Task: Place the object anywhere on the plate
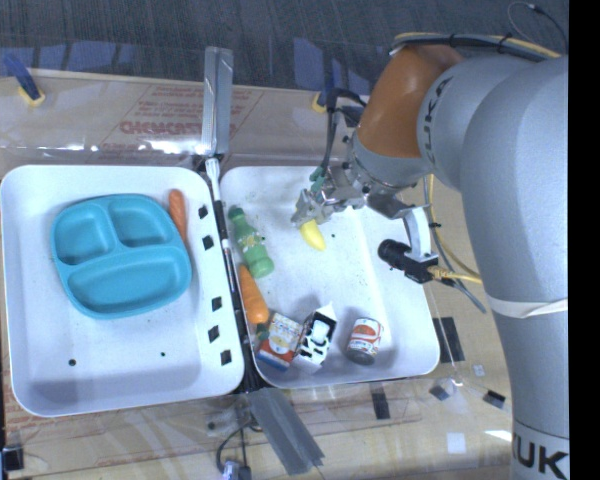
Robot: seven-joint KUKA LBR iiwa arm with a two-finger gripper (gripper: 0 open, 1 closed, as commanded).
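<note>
A blue divided plate [120, 253] lies in the left bin [40, 368]. In the right bin [400, 328], a small yellow object [312, 235] rests on the floor near the middle. My gripper [313, 208] hangs directly above the yellow object's upper end, very close to it or touching it. The grey arm with its orange band [405, 103] reaches in from the right and covers the right bin's back right part.
An orange carrot-like piece [178, 214] lies beside the plate's right rim. The right bin also holds a green bottle [250, 244], a carrot [253, 299], a small carton [280, 341], a black-and-white box [320, 336] and a can [364, 338].
</note>
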